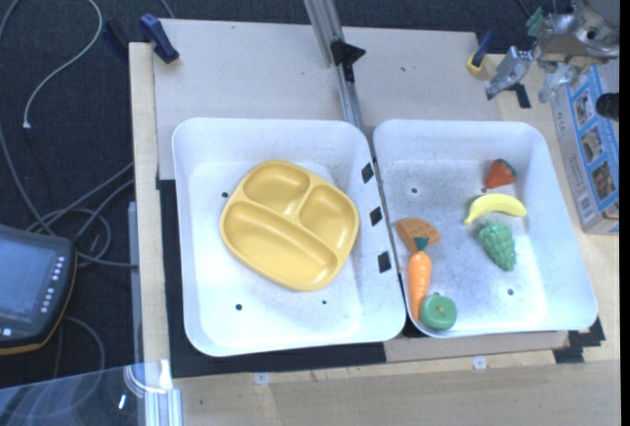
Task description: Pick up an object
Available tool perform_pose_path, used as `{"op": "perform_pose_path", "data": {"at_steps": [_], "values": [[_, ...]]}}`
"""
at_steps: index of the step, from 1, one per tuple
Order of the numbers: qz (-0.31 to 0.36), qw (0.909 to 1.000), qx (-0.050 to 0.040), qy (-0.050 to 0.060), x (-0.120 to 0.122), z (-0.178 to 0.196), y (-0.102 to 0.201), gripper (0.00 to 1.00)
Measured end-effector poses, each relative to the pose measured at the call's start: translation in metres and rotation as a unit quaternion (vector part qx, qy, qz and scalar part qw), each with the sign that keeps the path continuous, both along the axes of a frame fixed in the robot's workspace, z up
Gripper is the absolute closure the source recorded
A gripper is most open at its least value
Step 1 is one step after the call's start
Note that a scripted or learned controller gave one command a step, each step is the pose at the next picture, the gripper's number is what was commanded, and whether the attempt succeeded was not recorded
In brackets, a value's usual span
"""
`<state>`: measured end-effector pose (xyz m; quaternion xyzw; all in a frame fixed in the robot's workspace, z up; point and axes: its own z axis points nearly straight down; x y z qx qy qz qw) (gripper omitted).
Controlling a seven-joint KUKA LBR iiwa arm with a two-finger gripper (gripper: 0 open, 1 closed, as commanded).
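Task not begun, by the look of it: the gripper (527, 70) hangs above the bare bench top beyond the far rim of the right bin (463, 131), carrying nothing, and whether its fingers stand apart or closed I cannot tell at this size. All candidate objects lie loose in that bin, untouched. Relative to the banana (495, 208), a small curved yellow plastic piece: strawberry (500, 173) just beyond it, red with a green cap; grape bunch (497, 245) just nearer the camera, knobbly green, almost touching; a brown wedge-shaped toy (416, 233), hard to identify, well to its left; carrot (419, 281) below that wedge, tapered orange, smooth; green apple (438, 311) touching the carrot's tip, round and glossy, by the bin's near rim. Left bin (197, 217) holds a yellow sectioned plate (288, 223), rounded-square, three compartments, matte plastic. Bins are shallow, white, speckled. Left to do, as I judge: choose a piece, descend, close, lift. Everything remains.
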<state>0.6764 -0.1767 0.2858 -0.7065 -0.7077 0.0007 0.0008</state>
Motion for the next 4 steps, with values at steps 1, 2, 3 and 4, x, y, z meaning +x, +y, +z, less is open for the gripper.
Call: {"op": "perform_pose_path", "data": {"at_steps": [1, 2, 3, 4], "values": [[0.000, 1.0000, -0.0002, 0.000, 0.000, 0.000, 0.000, 0.00], [-0.001, 1.0000, 0.0006, 0.002, -0.010, -0.050, 0.005, 0.00], [-0.001, 1.0000, 0.0004, 0.002, -0.011, -0.095, -0.002, 0.00], [0.000, 1.0000, 0.0010, 0.003, -0.013, -0.153, 0.008, 0.00]]}}
